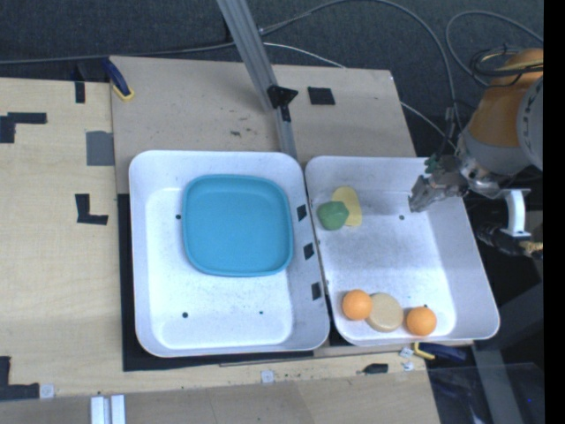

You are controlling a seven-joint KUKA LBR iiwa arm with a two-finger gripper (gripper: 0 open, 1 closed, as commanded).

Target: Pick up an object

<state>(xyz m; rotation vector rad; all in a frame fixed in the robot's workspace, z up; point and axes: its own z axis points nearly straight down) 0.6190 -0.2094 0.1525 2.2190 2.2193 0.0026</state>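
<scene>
Candidate objects all sat in the right bin (459,263). Near its far left corner we saw a green ball-like piece (332,215) touching a pale yellow piece (350,203) just behind it; we couldn't make out exactly what either was. Along the near wall, three items in a row: an orange ball (357,305), a beige round disc-like object (385,312) touching it, then a second orange ball (421,321) just beside the disc, closest to the near right corner. Middle of that bin was bare speckled white floor.

The gripper (422,196) hung over the far right part of the right bin, near its far wall, well apart from both object groups. Nothing was visible between its tips. Open or closed: we couldn't tell at this resolution. The arm (499,126) came in from the right, orange band above the wrist, with a white fitting on its near side.

The left bin (159,237) held a blue square plate (237,224) with rounded corners, lying flat, roughly centred and toward the far side. The two bins touched edge to edge, with black clips along the seam.

Both bins sat on a wooden bench (53,237) with black tape marks. A grey metal bar (252,47) ran diagonally from the top of frame down to the seam between the bins. Cables looped across the dark floor behind.
</scene>
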